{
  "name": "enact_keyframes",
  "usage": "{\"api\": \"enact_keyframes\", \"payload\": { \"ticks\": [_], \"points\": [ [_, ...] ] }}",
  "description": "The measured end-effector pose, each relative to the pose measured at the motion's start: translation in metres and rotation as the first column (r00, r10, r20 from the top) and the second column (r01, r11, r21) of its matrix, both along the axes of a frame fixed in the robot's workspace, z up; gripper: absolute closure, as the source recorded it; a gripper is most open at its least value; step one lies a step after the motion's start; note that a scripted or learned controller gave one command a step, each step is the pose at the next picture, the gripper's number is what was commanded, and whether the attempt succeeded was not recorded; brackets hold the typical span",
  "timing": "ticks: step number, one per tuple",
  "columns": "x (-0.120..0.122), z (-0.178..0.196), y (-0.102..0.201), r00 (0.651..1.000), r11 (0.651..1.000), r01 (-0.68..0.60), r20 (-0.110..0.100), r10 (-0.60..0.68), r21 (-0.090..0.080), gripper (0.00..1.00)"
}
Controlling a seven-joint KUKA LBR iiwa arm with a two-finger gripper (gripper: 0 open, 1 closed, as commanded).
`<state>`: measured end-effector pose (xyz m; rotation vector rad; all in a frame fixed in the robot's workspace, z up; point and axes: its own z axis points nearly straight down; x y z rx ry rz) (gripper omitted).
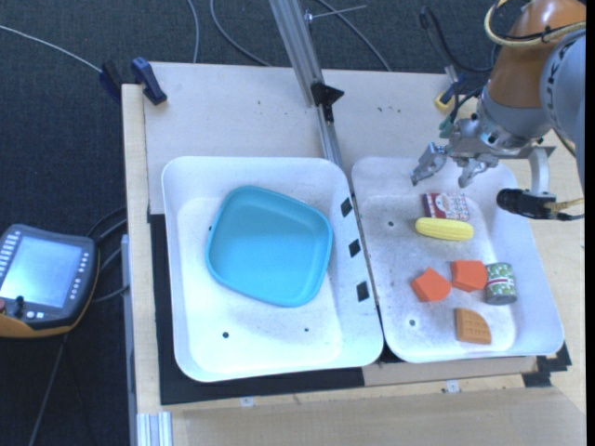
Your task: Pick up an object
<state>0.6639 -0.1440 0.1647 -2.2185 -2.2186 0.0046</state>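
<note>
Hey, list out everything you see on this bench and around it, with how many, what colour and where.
bins: 2, white, side by side on the bench
plate: 1, light blue, in the left bin
corn: 1, yellow, upper part of the right bin
packet: 1, red and white, just behind the corn
blocks: 2, orange-red, middle of the right bin
can: 1, green and grey, right of the blocks
wedge: 1, orange-brown, near front of the right bin
pendant: 1, grey with a screen, on the floor at left
clamp: 1, blue, far-left bench corner
arm: 1, grey and orange, from the right
gripper: 1, grey, open, above the right bin's far edge
</note>
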Motion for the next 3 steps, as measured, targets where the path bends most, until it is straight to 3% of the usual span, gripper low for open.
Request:
{"api": "enact_keyframes", "payload": {
  "ticks": [2,3],
  "points": [
    [0.003,-0.065,0.003,1.000,1.000,-0.001,0.011,0.001,-0.003,0.00],
    [0.004,-0.052,0.001,1.000,1.000,0.000,0.016,0.000,-0.005,1.00]
  ]
}}
